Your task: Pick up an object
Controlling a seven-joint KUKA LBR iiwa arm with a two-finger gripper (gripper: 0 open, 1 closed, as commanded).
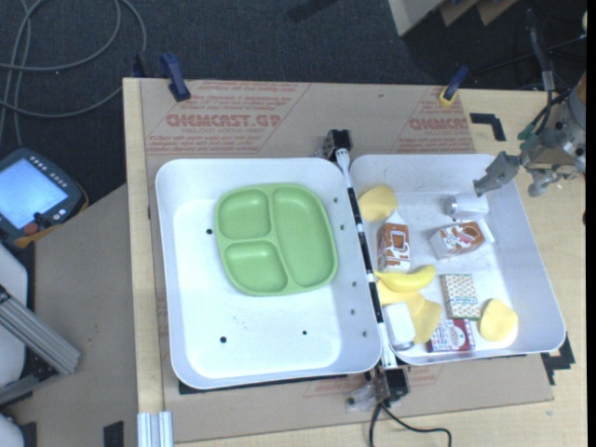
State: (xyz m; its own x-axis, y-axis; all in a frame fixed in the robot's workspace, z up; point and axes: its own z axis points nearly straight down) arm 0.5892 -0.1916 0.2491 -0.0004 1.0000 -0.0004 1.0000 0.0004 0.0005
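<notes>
My gripper (518, 179) hangs over the far right part of the right bin (535, 250), its two grey fingers (494, 173) spread apart, open with nothing between them. Just below and left of it lie a small silver-white packet (464, 205) and a red-and-white pouch (461, 238). Further left are a yellow round fruit (377, 201), a brown snack packet (394, 245) and a banana (406, 279). Near the front sit a green-and-red box (461, 296), a lemon (498, 320), a red-white packet (452, 336) and a white block (399, 322).
The left bin (186, 277) holds a green divided plate (277, 238). A black-and-white divider rail (358, 240) runs between the bins. Blue and yellow clamps (173, 74) pin the cardboard base at the back. A handheld screen (28, 194) lies off the bench at left.
</notes>
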